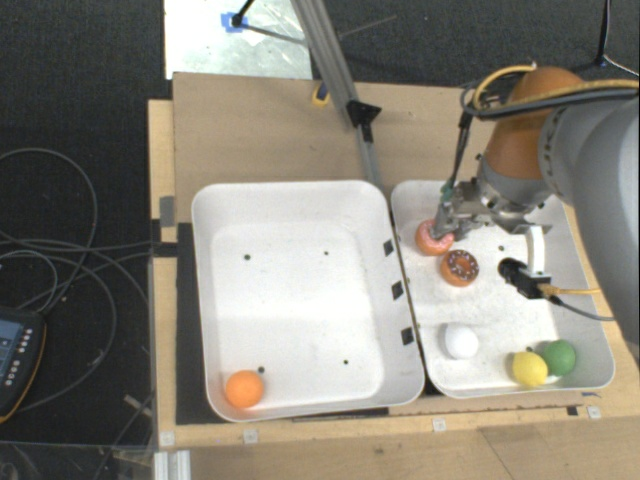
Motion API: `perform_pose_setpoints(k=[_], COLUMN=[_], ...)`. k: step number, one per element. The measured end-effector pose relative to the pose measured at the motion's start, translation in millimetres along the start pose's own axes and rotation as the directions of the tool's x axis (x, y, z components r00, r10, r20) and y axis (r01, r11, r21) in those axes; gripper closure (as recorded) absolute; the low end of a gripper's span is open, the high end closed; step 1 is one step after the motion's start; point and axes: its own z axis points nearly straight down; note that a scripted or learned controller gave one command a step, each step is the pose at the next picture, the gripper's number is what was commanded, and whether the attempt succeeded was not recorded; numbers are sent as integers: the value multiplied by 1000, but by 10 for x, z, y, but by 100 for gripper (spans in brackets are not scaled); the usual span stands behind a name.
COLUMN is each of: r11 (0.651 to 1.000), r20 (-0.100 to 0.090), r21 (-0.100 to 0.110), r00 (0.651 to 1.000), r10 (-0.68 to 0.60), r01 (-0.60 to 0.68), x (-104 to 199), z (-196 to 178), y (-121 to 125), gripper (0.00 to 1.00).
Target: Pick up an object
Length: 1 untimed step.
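Two shallow white bins sit side by side on a brown, flat bench [260, 128]. Both bins look smooth and hard, with round corners.

The left bin [300, 298] holds one round orange ball [244, 389] in its front left corner. A few tiny dark dots mark its floor.

The right bin [490, 313] holds more things. A pink donut [430, 240], round and soft-looking, lies near the bin's back left corner. Just beside it, toward the middle, lies a brown donut [461, 267] with little colored sprinkles on top. A smooth white ball [461, 342] sits near the front edge. A yellow ball [529, 368] and a green ball [561, 356] sit touching in the front right corner.

The big grey arm [590, 158] reaches in over the right bin. Its gripper [447, 220] is right at the pink donut's back edge, touching or nearly touching it. I cannot tell how far open the gripper is, or if it has hold of the donut.
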Motion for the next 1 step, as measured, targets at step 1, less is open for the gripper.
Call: perform_pose_setpoints(k=[1], r11=[1000], r20=[-8], r21=[4], r00=[1000], r10=[-3], r01=[3], x=[5], z=[-649], y=[4], gripper=[100])
